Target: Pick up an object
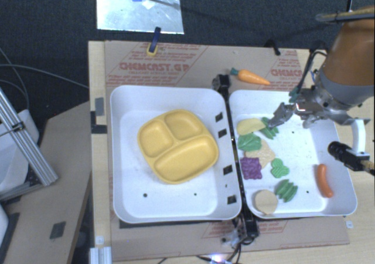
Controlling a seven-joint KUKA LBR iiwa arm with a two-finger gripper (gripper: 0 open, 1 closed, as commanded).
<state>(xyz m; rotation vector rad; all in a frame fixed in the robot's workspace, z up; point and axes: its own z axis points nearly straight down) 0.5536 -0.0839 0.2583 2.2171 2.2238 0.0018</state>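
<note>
Arm reaches into right bin [343, 195] from the right. Gripper [280, 115] low over green piece [270, 129] beside yellow piece [251, 125]. How far the fingers are parted: cannot tell; nothing visibly held. Likely the approach step. Next: settle onto one piece, close, lift.

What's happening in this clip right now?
A robot arm reaches in over the right bin, which holds toy food: green pieces, a purple piece, a sausage and a round cracker. Its gripper hovers by the green pieces near the yellow slice, with nothing visibly held. The left bin holds a yellow divided plate. A toy carrot lies outside the bins.
</note>
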